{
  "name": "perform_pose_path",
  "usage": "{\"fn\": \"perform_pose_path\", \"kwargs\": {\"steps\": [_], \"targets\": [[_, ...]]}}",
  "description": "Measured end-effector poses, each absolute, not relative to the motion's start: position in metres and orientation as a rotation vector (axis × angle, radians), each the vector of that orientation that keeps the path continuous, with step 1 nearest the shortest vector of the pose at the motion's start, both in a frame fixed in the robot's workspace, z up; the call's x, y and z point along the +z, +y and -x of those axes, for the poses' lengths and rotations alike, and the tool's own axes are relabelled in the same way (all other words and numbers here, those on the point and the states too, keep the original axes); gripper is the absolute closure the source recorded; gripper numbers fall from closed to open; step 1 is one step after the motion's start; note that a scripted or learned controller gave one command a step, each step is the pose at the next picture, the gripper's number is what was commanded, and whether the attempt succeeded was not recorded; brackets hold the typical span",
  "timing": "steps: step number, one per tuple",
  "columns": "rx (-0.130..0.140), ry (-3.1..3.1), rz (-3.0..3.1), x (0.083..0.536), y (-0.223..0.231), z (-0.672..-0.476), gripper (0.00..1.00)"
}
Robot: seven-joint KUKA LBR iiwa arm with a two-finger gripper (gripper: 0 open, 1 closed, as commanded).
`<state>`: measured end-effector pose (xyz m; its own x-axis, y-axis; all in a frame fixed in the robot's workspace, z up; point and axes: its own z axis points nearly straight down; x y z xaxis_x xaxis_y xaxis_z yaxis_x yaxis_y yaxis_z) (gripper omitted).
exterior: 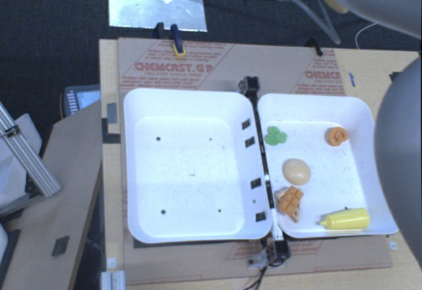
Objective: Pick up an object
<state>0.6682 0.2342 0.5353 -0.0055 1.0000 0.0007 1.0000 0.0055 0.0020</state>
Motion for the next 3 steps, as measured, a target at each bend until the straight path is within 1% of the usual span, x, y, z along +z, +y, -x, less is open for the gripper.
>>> {"fn": "perform_pose_path", "kwargs": {"steps": [3], "targets": [[0.003,2.227,-2.215,0.5353,0.2342,-0.6682,0.0]]}}
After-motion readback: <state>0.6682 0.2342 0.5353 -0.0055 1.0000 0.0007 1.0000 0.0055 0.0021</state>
